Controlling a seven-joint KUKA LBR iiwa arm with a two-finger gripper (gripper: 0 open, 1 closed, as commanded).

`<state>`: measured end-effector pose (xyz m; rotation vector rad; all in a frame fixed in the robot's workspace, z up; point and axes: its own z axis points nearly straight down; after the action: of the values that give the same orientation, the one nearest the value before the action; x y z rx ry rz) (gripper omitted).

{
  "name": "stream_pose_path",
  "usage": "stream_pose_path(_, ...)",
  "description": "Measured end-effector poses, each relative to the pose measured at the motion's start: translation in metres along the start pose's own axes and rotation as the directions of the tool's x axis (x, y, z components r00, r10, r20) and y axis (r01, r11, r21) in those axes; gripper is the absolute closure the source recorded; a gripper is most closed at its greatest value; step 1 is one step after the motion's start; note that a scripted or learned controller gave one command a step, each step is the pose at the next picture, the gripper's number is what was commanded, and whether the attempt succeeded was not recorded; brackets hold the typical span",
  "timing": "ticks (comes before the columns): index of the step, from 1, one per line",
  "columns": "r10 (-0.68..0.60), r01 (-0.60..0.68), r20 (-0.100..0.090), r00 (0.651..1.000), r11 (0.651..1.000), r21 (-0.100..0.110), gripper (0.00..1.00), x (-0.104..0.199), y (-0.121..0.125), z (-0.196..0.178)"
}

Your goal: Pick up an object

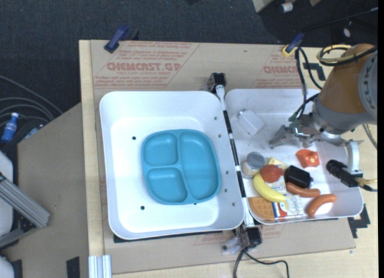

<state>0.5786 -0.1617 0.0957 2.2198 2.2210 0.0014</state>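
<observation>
My gripper hangs over the middle of the right bin, its metal fingers spread open and holding nothing. Just below and right of it lies a red strawberry-like piece. A pale clear block sits to the gripper's left. Further toward the front lie a black block, a yellow banana, a red round fruit, a grey round lid, two sausages and an orange-and-white packet.
The left bin holds a blue divided plate. A black ridge marks where the two bins meet. The arm's grey and orange body stands over the right bin's far right corner.
</observation>
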Motion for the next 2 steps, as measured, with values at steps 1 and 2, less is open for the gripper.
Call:
stream_pose_path(1,0.004,-0.004,0.008,1.0,1.0,0.002,0.0,0.038,0.066,0.011)
stream_pose_path(2,0.0,0.0,0.002,1.0,1.0,-0.002,1.0,0.043,0.068,0.0)
